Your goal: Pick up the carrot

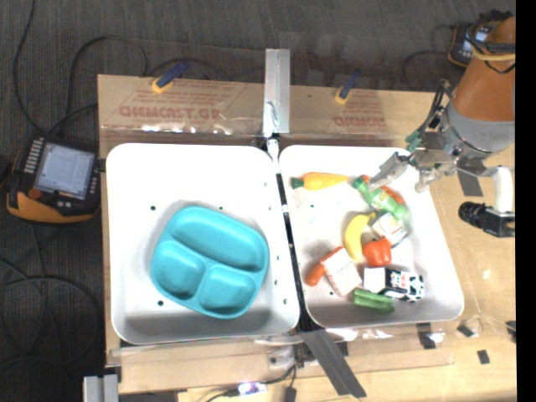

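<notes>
Faint red block lettering runs across the flat brown cardboard sheet [209, 107] behind the 2 shallow white bins; on the left half it looks like "CHEMCAST GR", partly washed out under glare, so the reading is unsure. A second run of the same red lettering sits on the right half of that sheet, too faint and small to read. The small handheld control pendant with an orange rim and lit grey screen [57, 178], on the dark carpet to the left, shows screen content too blurred to make out.
</notes>
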### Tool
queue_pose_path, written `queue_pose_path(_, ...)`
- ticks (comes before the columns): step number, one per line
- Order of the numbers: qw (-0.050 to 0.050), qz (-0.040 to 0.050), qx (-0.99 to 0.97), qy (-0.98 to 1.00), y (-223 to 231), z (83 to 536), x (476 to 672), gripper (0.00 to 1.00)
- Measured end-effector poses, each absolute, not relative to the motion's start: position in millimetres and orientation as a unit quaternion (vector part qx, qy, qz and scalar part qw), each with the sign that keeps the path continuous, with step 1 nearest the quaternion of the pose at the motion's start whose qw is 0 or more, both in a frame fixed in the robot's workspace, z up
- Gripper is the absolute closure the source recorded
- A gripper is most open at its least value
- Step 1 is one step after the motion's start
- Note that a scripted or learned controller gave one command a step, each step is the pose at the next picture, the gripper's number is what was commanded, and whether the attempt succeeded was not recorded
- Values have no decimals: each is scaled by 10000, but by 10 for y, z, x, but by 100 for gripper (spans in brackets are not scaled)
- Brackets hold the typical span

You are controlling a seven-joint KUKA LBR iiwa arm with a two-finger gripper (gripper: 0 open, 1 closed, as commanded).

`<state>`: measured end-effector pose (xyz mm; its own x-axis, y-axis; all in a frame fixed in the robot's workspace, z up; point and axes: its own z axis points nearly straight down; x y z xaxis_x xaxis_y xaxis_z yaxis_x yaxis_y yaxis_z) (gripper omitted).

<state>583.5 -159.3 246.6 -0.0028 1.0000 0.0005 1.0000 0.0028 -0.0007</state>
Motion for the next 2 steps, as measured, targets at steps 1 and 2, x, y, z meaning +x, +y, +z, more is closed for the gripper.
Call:
queue_pose_path(1, 11, 6, -7602, -6496, -1534, 2372, 5682, 0)
queue_pose_path(2, -8, 8, -6641, -7476, -1182, 1787, 6443, 0)
